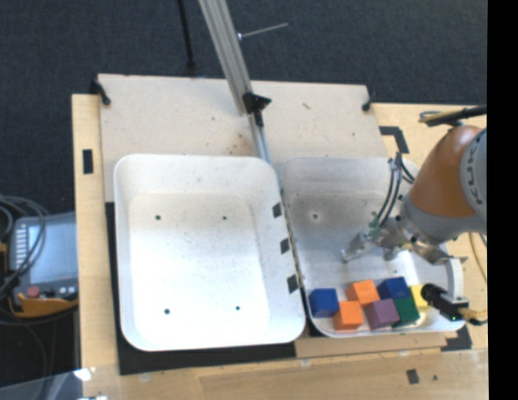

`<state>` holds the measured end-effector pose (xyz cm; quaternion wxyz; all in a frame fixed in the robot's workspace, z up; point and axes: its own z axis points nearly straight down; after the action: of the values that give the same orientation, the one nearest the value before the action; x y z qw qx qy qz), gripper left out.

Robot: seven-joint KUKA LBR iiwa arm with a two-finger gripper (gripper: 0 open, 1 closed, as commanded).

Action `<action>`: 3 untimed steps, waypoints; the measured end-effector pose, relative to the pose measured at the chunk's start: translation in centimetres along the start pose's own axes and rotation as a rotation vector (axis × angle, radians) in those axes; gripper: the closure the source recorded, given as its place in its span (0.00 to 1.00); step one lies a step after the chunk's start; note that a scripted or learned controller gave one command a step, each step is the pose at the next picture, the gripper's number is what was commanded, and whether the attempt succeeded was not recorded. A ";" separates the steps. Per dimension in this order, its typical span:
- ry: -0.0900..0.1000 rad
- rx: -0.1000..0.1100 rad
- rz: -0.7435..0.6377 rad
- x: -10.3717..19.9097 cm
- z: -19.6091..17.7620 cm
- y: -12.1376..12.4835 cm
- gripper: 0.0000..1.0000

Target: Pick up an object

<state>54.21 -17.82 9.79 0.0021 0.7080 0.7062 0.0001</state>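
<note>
You are looking at the jaws hanging over the right bin (325, 182), just above the cluster of blocks; whether they are spread or pressed together, you cannot tell. The blocks are lying along this bin's near edge: blue block (324, 302), orange block (364, 291), purple block (381, 312), green block (406, 310).
</note>
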 end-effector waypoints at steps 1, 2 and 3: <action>0.000 -0.005 0.008 -0.1 -1.2 0.1 1.00; 0.001 -0.003 0.001 -0.1 -5.6 0.1 1.00; -0.001 -0.006 -0.005 -0.5 -12.1 0.2 1.00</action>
<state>54.41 -18.28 21.88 0.0045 0.7062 0.7080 0.0021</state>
